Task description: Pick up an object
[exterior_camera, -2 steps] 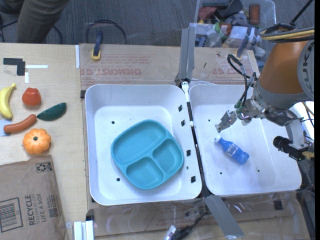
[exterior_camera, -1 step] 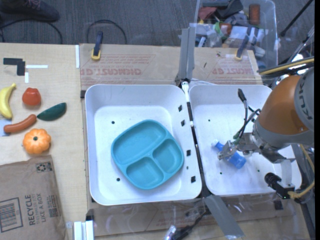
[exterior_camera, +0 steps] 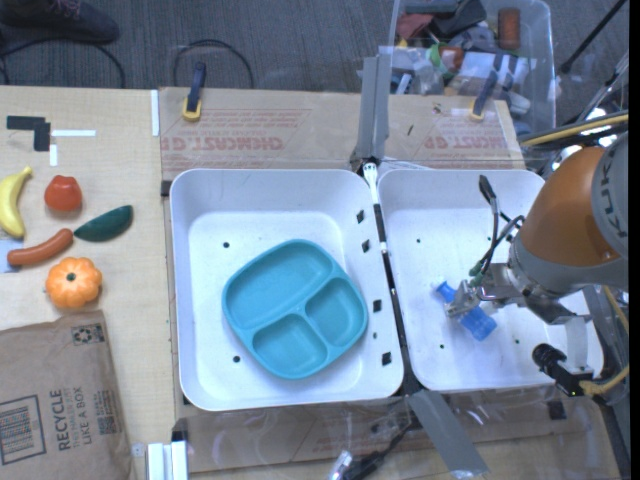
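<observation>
Two shallow white plastic bins sat side by side. Right bin (exterior_camera: 440, 363) held the two-finger gripper (exterior_camera: 468, 303); left bin (exterior_camera: 195, 268), well to its left, held a blue three-compartment plastic tray (exterior_camera: 294, 308). Small blue blocky object (exterior_camera: 478, 322) lay at the gripper tips, touching; finger opening and grasp: cannot tell.

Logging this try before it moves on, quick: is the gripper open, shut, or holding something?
Gripper: down in the right bin at the blue object; open or shut cannot be told, and no grasp is visible.

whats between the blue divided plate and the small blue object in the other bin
In the camera view, the two bins' adjoining white walls lie between the blue divided plate and the small blue object.
</observation>
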You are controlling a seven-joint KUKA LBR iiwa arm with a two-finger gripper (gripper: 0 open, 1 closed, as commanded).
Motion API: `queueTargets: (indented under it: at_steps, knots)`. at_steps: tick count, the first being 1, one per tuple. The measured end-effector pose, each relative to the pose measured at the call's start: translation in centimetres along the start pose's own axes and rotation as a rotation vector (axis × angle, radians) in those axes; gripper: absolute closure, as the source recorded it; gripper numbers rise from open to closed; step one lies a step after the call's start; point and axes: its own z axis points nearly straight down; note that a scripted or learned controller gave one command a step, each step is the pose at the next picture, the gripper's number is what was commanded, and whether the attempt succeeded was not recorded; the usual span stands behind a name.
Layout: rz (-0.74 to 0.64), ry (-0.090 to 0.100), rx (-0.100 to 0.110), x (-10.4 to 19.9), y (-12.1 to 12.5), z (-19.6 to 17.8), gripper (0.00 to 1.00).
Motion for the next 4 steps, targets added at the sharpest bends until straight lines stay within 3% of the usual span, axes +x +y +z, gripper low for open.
queueTargets:
  at_steps: [1,2,3,4]
  knots:
    - [0.081,-0.002,-0.004,2.4,6.9,-10.0,1.0]
    - [0.081,-0.002,-0.003,2.4,6.9,-10.0,0.0]
    - [0.012,-0.003,-0.004,-4.9,8.9,-10.0,0.0]
    - [-0.161,0.0,-0.005,-6.0,0.0,1.5,0.0]
